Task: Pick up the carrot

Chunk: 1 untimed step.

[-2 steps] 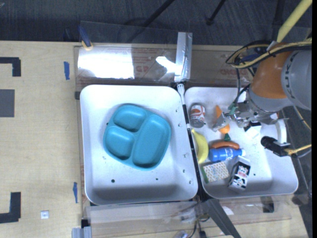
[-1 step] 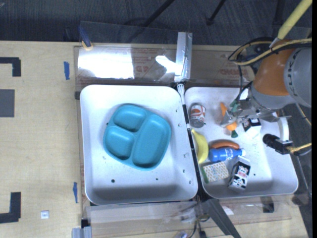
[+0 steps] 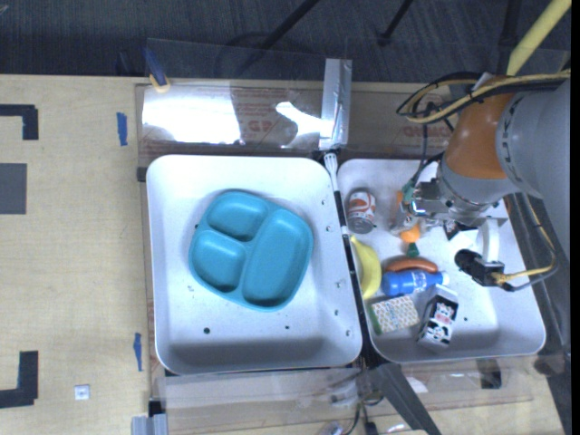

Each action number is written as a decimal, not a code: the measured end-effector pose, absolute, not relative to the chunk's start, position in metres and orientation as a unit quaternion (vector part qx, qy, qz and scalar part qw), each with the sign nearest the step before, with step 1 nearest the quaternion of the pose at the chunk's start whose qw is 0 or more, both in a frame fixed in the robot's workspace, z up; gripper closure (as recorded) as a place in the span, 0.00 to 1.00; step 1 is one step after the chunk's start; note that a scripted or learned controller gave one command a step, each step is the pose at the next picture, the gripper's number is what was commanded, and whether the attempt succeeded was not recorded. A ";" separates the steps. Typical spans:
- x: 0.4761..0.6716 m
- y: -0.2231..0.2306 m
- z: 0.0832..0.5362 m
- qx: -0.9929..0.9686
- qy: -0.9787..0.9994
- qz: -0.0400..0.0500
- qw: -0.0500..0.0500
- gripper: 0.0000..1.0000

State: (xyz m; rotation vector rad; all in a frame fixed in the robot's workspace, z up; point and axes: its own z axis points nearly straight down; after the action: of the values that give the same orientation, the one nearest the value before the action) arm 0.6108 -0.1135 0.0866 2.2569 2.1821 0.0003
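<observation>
The carrot (image 3: pixel 410 236) shows as a small orange piece with a bit of green at its top, in the upper middle of the right bin (image 3: pixel 517 333). Most of it is hidden under the gripper (image 3: pixel 413 217), which hangs straight over it, pointing down from the grey arm with the orange band (image 3: pixel 476 148). Whether the gripper touches the carrot is not visible from this angle.
In the right bin lie a small can (image 3: pixel 361 209), a banana (image 3: pixel 367 267), an orange-red sausage-shaped thing (image 3: pixel 412 265) on a blue bottle (image 3: pixel 412 284), a patterned pad (image 3: pixel 394 314) and a black-and-white box (image 3: pixel 439 320). A blue divided plate (image 3: pixel 251 247) sits in the left bin (image 3: pixel 172 198).
</observation>
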 end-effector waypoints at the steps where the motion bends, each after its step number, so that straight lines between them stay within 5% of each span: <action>1: 0.625 -0.125 0.086 0.713 0.701 -0.002 -0.005 1.00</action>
State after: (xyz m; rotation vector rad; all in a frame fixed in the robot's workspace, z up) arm 0.6250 -0.1252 0.0861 2.2465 2.2092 -0.0057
